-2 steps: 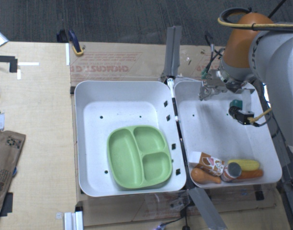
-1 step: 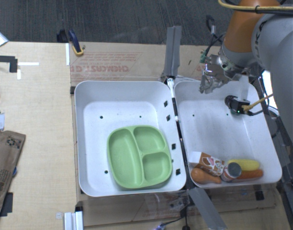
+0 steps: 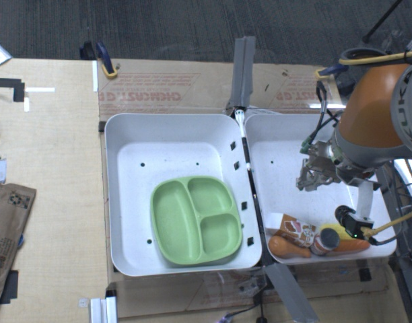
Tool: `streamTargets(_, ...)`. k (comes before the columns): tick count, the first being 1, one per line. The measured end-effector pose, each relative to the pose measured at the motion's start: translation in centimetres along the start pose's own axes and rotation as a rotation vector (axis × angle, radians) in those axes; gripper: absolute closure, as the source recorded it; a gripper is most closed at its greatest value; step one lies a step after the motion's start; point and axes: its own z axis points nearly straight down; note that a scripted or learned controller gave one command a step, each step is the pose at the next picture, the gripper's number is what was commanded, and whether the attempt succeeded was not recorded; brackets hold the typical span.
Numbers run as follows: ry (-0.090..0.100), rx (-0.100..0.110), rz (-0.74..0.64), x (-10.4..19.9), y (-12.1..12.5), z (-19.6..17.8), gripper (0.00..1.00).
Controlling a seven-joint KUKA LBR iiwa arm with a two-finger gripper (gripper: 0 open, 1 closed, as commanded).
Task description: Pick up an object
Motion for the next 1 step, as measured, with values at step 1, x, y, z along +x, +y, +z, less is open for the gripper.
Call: streamTargets(1, 0.000, 0.000, 0.000, 0.00, 0.00, -0.01, 0.00)
